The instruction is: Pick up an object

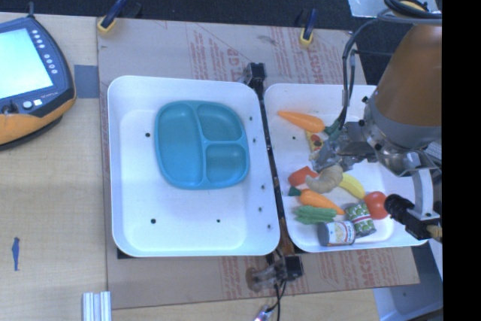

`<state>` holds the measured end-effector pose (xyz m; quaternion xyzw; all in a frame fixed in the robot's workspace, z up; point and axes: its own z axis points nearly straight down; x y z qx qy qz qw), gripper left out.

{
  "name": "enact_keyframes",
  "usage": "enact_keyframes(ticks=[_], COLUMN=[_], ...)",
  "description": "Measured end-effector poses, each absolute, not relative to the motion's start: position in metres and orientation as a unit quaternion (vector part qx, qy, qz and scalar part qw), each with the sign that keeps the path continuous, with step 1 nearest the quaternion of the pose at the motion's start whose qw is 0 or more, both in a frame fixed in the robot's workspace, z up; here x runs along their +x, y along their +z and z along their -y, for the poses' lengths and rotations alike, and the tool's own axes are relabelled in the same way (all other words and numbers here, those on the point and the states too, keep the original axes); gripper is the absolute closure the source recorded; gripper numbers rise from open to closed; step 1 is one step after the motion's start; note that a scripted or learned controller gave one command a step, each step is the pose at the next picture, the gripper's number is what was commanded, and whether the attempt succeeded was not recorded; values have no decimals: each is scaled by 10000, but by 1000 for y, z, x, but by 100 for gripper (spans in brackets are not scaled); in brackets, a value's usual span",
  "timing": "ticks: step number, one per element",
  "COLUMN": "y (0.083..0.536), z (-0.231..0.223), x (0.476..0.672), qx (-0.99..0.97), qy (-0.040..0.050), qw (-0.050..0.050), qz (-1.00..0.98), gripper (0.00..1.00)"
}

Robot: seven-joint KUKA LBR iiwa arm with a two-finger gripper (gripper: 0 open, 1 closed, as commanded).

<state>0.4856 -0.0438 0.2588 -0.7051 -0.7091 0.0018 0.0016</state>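
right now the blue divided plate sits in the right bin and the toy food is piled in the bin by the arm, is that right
Not quite. The camera view shows the blue divided plate in the left bin, not the right one. The rest holds: the toy food, such as the carrot and the small can, is piled in the right bin by the arm, with the pincer down among it.

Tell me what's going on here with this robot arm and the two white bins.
A grey and orange robot arm reaches in from the right over the right bin, which holds a pile of toy food: carrots, a red tomato, a small can and more. Its gripper sits low among the pile near the middle, but nothing is clearly held. The left bin holds a blue divided plate.
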Motion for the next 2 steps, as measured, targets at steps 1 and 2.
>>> enact_keyframes(ticks=[1,2], y=[244,258], z=[82,53], x=[519,476], qx=[-7055,-7047], qy=[21,19], qw=[6,15], qz=[7087,7095], gripper=[100,100])
